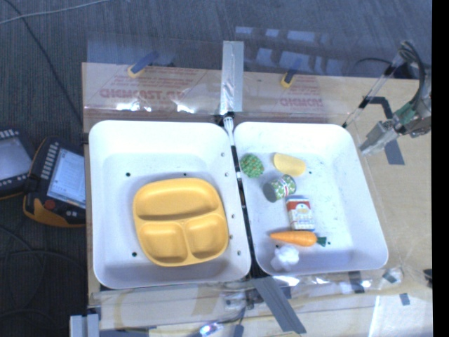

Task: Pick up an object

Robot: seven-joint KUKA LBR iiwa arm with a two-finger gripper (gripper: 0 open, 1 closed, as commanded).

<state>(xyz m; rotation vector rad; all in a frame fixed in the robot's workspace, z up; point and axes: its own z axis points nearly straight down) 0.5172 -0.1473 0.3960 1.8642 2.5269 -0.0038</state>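
Candidate for the pick: the carrot (295, 238). It lies on its side in the right bin (365, 209), near the front wall, with its green stub pointing right.

Handling, as I judge it: a light, rigid toy with a smooth skin that is likely to slip. I would take hold across the thick middle, not the tapering tip, closing across its short axis.

I cannot tell whether the fingers are apart or together.

Obstructions:
- A white lump (285, 257) sits just beside the carrot on the front side, possibly touching it.
- A small red-labelled container (300, 213) stands just behind it.
- Further back are a green can (280, 187), a yellow piece (289, 163) and a green ball (252, 165).

Clearance either side of the carrot is tight.

The left bin (112, 153) on the counter (403, 209) holds a yellow divided tray (182, 220), well apart from the target.
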